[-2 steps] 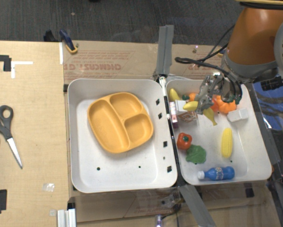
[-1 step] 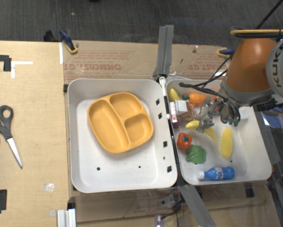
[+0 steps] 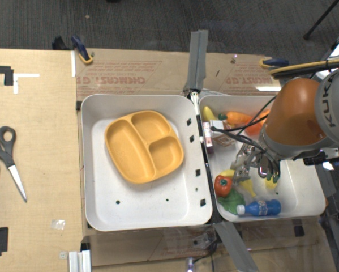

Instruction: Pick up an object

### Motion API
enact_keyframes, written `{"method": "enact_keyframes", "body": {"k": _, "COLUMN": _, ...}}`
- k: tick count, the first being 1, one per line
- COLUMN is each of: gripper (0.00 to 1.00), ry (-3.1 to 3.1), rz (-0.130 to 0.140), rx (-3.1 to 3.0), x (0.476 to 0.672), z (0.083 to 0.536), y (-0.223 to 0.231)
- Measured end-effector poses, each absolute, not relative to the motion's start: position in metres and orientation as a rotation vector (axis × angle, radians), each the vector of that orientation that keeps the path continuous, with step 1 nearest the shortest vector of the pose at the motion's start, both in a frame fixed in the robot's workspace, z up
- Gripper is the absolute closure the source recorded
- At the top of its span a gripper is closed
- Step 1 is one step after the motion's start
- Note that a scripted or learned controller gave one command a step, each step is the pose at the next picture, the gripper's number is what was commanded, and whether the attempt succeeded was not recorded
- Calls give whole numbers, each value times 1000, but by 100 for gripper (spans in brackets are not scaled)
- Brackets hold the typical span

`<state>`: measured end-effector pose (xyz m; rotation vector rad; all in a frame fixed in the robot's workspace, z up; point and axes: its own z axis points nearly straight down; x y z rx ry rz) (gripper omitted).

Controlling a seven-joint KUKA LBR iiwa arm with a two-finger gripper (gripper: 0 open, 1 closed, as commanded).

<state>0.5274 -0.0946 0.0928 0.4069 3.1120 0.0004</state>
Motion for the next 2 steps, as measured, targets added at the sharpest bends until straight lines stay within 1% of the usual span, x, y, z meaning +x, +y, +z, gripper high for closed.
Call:
{"method": "enact_keyframes", "body": {"k": 1, "gripper": 100, "ry": 3016, "rz": 1, "rx": 867, "x": 481, "z": 93, "y": -100}}
{"method": "enact_keyframes", "body": {"k": 2, "gripper": 100, "ry": 3068, "rz": 0, "rx": 664, "x": 479, "z": 118, "y": -94}}
